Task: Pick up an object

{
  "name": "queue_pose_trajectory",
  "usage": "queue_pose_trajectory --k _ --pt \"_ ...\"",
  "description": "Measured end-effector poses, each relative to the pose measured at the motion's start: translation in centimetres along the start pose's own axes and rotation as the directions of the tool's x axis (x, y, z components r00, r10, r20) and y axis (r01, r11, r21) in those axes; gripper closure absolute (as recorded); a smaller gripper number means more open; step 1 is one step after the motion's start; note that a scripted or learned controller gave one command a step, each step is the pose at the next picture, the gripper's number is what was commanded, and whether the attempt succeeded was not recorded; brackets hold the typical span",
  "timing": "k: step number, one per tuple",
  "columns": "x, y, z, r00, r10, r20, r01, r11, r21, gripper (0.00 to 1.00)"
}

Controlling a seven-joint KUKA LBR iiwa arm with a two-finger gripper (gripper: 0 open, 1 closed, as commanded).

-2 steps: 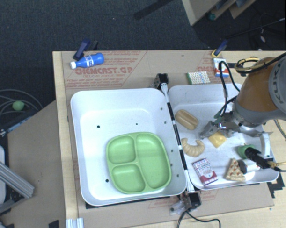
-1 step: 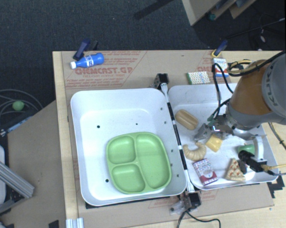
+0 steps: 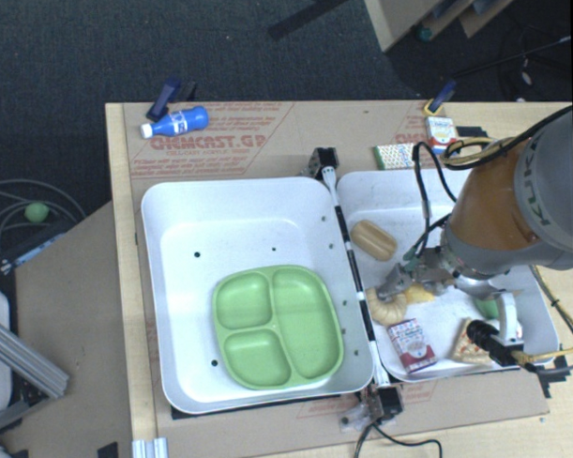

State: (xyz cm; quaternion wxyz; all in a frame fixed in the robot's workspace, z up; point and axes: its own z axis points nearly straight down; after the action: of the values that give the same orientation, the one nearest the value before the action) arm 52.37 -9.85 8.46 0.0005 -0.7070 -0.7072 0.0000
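The jaws (image 3: 398, 283) hang low in the right bin (image 3: 384, 190), directly over a pale yellow object (image 3: 394, 307) that lies just below them; whether they are open or closed cannot be told, and nothing shows between them. Above the yellow object rests a tan bread-like roll (image 3: 373, 239). Below it lies a small red-and-white packet (image 3: 410, 344), with a pizza-slice toy (image 3: 466, 349) to that packet's right. The left bin (image 3: 173, 218), beside the yellow object's bin, holds a green divided plate (image 3: 274, 325). Both bins sit on the table (image 3: 124, 144).
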Motion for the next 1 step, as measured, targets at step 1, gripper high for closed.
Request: queue_pose_trajectory --k 1 --pt "-0.14 0.15 -1.16 1.0 0.002 0.003 -0.002 1.0 -0.007 1.0"
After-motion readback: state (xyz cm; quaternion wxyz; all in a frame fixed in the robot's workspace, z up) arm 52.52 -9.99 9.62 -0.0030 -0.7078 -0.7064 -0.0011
